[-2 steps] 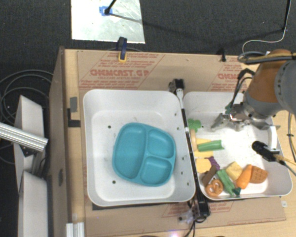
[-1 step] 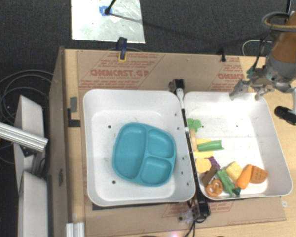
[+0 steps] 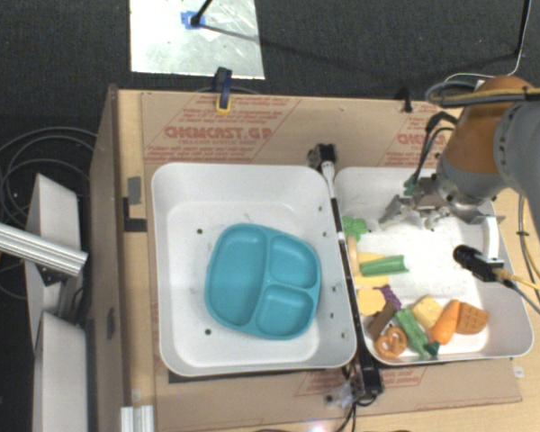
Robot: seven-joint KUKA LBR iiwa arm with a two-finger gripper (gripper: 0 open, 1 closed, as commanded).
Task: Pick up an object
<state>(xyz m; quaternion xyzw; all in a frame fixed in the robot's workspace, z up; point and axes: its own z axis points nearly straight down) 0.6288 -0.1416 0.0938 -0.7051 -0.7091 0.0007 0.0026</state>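
Two metal fingers (image 3: 391,212) of the gripper (image 3: 407,220) stand spread apart with nothing between them, only bare white floor showing in the gap. They hang over the far, uncluttered part of the right bin (image 3: 522,331), at the end of the grey arm (image 3: 522,142) that reaches in from the right. Nearest the fingers, towards the wall shared by the two bins, lies a leafy green piece (image 3: 354,228), and just beyond it a green cylinder (image 3: 383,264) rests touching a yellow piece (image 3: 369,257). The cylinder seems the likeliest thing to pick up: it looks like smooth moulded plastic, light and stiff, probably slippery, so a grip across its narrow middle should hold better than one at its rounded ends. Further towards the near edge, small toy foods crowd together: a yellow wedge (image 3: 369,300), a purple piece (image 3: 389,293), a pale yellow block (image 3: 427,311), an orange carrot (image 3: 445,322), a ridged orange piece (image 3: 471,318), a ring-shaped brown piece (image 3: 391,342) and a second green stick (image 3: 414,333). These touch or overlap, so a clean hold there looks harder. Left bin (image 3: 175,241), also shallow white plastic, holds a glossy teal plate (image 3: 263,280) with three compartments.
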